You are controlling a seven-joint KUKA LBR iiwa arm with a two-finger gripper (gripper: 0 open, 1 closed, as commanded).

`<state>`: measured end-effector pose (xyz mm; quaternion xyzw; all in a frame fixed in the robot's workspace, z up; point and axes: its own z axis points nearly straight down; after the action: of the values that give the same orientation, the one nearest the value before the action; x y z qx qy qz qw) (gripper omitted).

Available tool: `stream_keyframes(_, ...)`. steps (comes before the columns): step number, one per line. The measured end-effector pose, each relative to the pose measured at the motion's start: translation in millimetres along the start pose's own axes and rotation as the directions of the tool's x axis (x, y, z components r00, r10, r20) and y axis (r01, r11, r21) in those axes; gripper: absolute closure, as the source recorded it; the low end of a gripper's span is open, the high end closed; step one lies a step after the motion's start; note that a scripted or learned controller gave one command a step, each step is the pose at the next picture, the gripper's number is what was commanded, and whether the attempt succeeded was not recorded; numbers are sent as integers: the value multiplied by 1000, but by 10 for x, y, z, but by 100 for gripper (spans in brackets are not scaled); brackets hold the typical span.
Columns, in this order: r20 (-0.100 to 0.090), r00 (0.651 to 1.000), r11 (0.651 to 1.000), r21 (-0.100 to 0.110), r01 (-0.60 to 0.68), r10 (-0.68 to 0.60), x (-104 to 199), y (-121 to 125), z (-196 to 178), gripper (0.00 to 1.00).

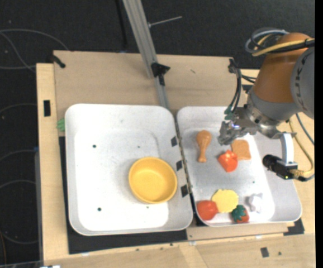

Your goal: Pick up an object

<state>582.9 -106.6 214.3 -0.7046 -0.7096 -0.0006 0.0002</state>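
The task names no single object; several small ones lie in the right bin (273, 205). Nearest the gripper (228, 134) are a red piece (227, 161) and a tan piece (241, 148), the two touching, with the red one just below and left of the tan one. Left of them lies a drumstick (203, 144), its thick end toward the far side of the bin. Along the bin's near edge sit a red tomato (207, 209), a yellow piece (225, 200) just beside it, a small red-and-green piece (240, 214) and a small white piece (255, 202).

The gripper hangs over the upper middle of the right bin, between the drumstick and the tan piece, just above the red piece. Whether the jaws are wide or narrow cannot be told from this slant, and nothing can be seen held between them. The arm (279, 82) reaches in from the right, its orange band high over the bin's far right corner.

The left bin (94, 127) holds a yellow bowl (152, 180), upright, near the wall it shares with the right bin. Both bins rest on the desk (105, 77). A grey metal pole (142, 29) slants up from the desk's far side, above the gap between the bins.
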Motion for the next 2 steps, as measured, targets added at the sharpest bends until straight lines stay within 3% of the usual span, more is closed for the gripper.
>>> stream_keyframes(2, -1, 1000, 1000, -2, 1, -1, 1084, -4, -138, 100)
